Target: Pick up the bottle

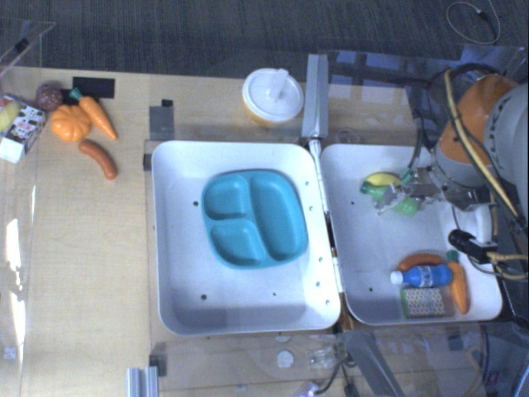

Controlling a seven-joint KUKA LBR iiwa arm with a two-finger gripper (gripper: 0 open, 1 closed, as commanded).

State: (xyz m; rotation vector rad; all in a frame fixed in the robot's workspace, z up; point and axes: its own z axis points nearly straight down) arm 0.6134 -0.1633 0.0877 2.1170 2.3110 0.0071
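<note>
The bottle (426, 276) is small and blue with a white cap pointing left. It lies on its side in the near right part of the right bin (364, 263). My gripper (395, 197) hangs over the far part of that bin, well behind the bottle and apart from it. It is right beside a yellow banana (381, 180) and a small green piece (407, 208). The bottle is wedged between an orange-red sausage (420, 261) behind it, an orange carrot (459, 289) on its right and a green-grey block (425, 303) in front.
The left bin (182, 288) holds a blue divided plate (252, 217). A white lidded cup (273, 96) stands behind the bins. Toy foods lie on the bench at far left: a pumpkin (69, 122), a carrot (101, 116) and a sausage (99, 159). Cables hang by the arm at right.
</note>
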